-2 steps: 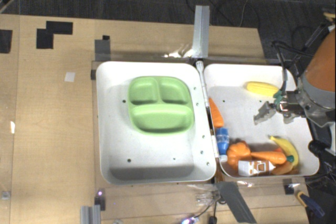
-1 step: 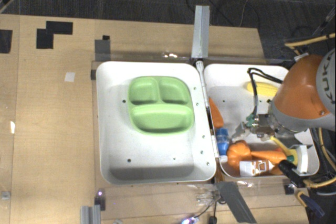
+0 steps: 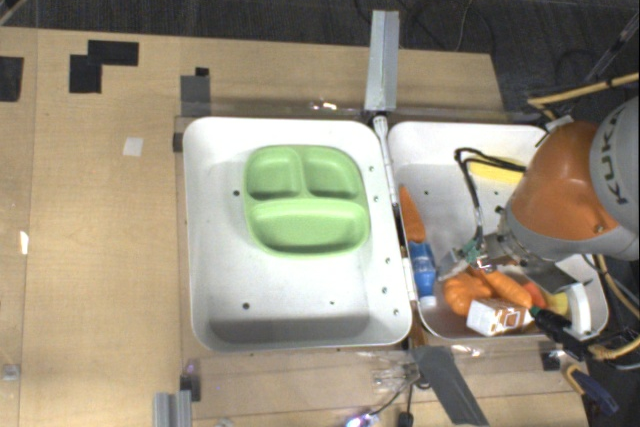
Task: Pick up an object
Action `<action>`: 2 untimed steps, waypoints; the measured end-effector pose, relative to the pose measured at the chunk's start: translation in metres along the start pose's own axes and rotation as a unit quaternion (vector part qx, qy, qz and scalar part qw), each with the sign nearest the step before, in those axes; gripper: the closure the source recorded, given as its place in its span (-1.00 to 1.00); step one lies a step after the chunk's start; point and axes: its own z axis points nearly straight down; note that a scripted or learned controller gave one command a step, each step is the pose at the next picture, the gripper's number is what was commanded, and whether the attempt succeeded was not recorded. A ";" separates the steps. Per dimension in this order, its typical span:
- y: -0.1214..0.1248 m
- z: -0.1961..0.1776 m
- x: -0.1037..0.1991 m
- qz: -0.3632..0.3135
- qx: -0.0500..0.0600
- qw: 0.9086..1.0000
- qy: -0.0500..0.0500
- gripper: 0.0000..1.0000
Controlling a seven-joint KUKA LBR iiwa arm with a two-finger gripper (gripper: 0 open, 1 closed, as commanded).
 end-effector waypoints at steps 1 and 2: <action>0.002 -0.010 0.002 -0.001 -0.001 1.000 0.001 1.00; 0.075 -0.088 0.056 -0.047 0.003 0.999 0.005 1.00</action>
